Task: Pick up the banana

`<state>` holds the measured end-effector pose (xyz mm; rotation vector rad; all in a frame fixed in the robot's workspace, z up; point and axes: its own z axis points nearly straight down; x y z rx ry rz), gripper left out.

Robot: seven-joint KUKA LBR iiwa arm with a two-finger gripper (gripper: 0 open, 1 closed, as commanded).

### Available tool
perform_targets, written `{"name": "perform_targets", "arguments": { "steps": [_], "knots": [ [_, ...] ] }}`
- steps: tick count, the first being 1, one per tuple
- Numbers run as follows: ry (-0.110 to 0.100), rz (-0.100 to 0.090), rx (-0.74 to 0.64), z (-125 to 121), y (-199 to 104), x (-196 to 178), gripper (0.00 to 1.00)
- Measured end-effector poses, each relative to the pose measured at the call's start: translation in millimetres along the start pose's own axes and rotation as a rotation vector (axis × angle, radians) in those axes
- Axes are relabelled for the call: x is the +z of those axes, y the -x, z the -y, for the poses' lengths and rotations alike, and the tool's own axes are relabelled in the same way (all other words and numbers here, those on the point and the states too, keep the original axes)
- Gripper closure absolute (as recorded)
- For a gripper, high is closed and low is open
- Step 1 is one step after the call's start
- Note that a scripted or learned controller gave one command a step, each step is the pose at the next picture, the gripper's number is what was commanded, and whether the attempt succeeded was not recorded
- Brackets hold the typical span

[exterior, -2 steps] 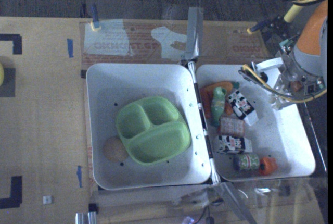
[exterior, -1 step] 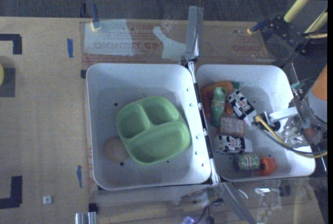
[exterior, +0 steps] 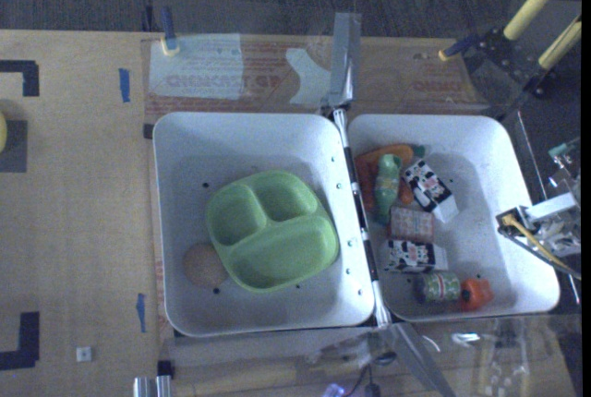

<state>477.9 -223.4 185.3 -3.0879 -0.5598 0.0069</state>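
A: Well, checked progress on the pick?

B: Judged it not begun. Saw nothing lifted, nothing carried.

A: Located the banana?

B: Could not tell for certain. Searched the right bin (exterior: 489,201). Found an orange piece (exterior: 383,155), a green bottle (exterior: 386,185), a black-and-white carton (exterior: 427,186), a second carton (exterior: 411,255) of the same print, a pinkish packet (exterior: 411,222), a green can (exterior: 441,287) and a small orange lump (exterior: 476,294). Matched none of them to a banana. Noted a yellow scrap (exterior: 3,135) at the far left edge of the bench (exterior: 74,201), cut off by the frame, well apart from both bins. Possibly the fruit; too little to say.

A: Looked over the left bin (exterior: 185,164)?

B: Logged a green divided plate (exterior: 272,229) and a round tan thing (exterior: 203,264) just beside its lower left corner.

A: Recorded the arm's pose?

B: Spotted the gripper (exterior: 540,234) at the right rim of the right bin, apart from the packets. Could not tell whether open or closed. Reckoned everything left to do: find, reach, close, lift.
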Motion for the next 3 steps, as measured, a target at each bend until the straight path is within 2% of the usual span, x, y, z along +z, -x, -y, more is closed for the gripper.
{"name": "perform_targets", "arguments": {
  "steps": [1, 2, 3],
  "knots": [
    [-0.002, 0.002, 0.057, 82.7, -31.1, -18.7, 1.00],
    [-0.002, 0.003, -0.008, 118.5, -43.9, 29.2, 1.00],
    [0.001, 0.000, -0.091, 19.4, -103.1, -43.6, 1.00]
  ]
}}
